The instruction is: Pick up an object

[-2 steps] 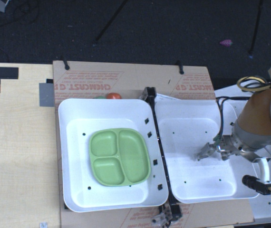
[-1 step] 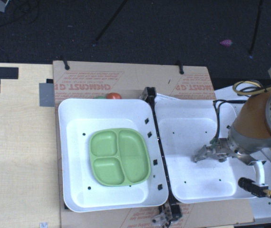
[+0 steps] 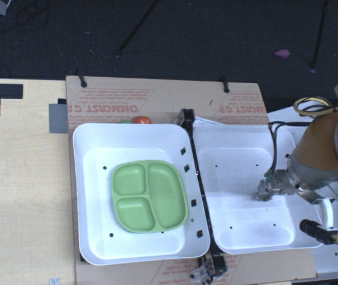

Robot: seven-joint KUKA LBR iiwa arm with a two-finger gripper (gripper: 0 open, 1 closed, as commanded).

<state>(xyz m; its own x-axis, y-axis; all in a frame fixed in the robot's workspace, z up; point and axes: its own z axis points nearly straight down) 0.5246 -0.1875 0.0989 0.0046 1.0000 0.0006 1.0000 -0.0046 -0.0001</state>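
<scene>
Down at the right-hand bin (image 3: 240, 242), the tool (image 3: 266, 192) sits low over the white floor near that bin's right wall, at the end of the grey arm (image 3: 317, 153) with its orange band. Whether it is spread or pressed together I cannot tell, and nothing is visible in it. Left of that bin, touching it, the left-hand bin (image 3: 92, 206) holds a green divided plate (image 3: 149, 196), lying flat in its middle. Beyond the left bin's far rim, a small red object (image 3: 142, 120) rests on the cardboard (image 3: 157, 103) covering the surface.
</scene>
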